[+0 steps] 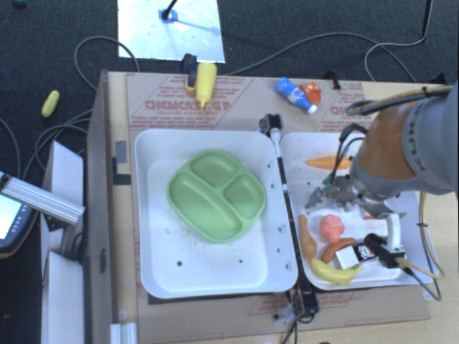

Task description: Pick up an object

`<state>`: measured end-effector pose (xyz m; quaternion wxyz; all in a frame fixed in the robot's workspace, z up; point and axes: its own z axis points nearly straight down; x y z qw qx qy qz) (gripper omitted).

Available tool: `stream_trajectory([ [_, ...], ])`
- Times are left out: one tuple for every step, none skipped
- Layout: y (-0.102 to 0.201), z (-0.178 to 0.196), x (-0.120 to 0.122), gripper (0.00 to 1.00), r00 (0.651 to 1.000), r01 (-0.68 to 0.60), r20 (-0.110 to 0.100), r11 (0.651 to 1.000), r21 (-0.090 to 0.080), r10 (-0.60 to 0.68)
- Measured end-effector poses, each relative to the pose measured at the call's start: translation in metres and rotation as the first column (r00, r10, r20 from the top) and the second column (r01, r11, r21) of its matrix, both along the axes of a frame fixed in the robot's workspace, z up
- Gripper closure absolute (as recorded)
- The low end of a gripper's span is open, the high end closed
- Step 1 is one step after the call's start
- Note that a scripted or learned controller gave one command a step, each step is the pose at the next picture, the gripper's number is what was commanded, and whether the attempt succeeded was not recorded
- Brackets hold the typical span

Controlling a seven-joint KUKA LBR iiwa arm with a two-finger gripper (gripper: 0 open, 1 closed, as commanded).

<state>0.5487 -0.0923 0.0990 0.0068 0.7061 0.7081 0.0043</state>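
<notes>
The right bin (412,282) holds an orange carrot (326,163) at the back, a pink lump (331,226) in the middle, an orange sausage shape (307,236) by the left wall, a red sausage (336,250) and a yellow banana (336,271) at the front. My gripper (324,195) hangs low over this bin, between the carrot and the pink lump and just above the lump. The grey arm with its orange band (387,142) covers the right half of the bin. I see nothing held.
A green divided plate (215,194) lies in the left bin (154,264). Behind the bins, a yellow bottle (204,81) and a blue bottle with a red piece (295,94) rest on the cardboard. A divider rail (283,185) runs between the bins.
</notes>
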Motion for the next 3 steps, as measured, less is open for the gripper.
stream_trajectory([
  [0.003,-0.014,-0.053,0.0,1.0,0.003,-0.013,1.0,0.001,-0.003],
  [0.004,-0.003,-0.051,1.0,1.0,0.002,-0.01,1.0,0.003,-0.002],
  [0.038,0.086,0.008,1.0,1.0,-0.001,-0.012,1.0,0.004,0.001],
])
